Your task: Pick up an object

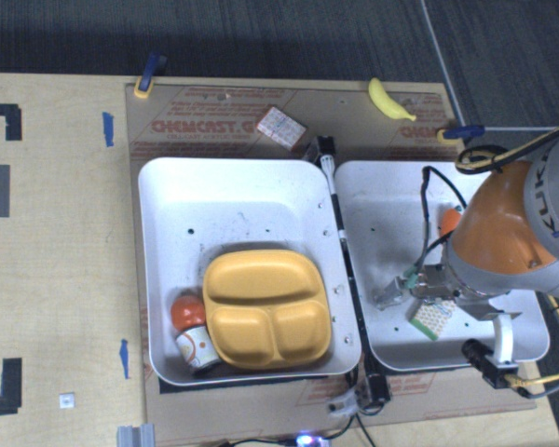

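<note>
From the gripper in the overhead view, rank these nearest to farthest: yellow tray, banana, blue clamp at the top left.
From the gripper, low in the right bin:
1. Yellow tray, in the left bin.
2. Banana, on the board beyond the right bin.
3. Blue clamp, far top-left corner.

Arm (503,236) over right bin (382,343); yellow tray (265,305) in left bin (168,250).

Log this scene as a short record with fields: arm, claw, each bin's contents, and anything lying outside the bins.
arm: reaches from the right over the right bin
claw: low in the right bin, beside a small checked card
left bin: yellow divided tray; orange and white ball at its left edge
outside bins: banana and a small patterned box on the board behind
</note>
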Robot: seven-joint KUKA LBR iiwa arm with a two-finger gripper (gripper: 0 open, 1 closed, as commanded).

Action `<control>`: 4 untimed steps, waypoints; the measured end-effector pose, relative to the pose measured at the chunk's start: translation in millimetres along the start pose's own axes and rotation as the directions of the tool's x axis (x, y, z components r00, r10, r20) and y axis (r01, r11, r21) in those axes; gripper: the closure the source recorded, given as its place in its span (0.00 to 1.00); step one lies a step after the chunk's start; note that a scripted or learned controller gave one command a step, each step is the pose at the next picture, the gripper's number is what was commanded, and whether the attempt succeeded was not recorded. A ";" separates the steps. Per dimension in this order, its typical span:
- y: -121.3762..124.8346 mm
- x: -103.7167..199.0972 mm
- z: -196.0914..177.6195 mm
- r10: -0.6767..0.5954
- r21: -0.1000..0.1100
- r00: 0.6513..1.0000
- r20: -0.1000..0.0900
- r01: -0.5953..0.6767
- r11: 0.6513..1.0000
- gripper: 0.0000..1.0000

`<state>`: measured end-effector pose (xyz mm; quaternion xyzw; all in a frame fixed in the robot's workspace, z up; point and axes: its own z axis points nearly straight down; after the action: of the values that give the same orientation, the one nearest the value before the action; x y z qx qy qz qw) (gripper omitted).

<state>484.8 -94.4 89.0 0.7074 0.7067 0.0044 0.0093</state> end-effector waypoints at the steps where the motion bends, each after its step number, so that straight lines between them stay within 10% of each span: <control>1: 0.3 0.4 0.2 0.000 0.000 1.000 0.000 0.000 1.000 0.00; 4: -0.3 0.8 0.3 -0.001 0.001 1.000 0.000 0.001 1.000 0.00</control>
<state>484.6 -93.6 88.7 0.7072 0.7070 0.0042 0.0091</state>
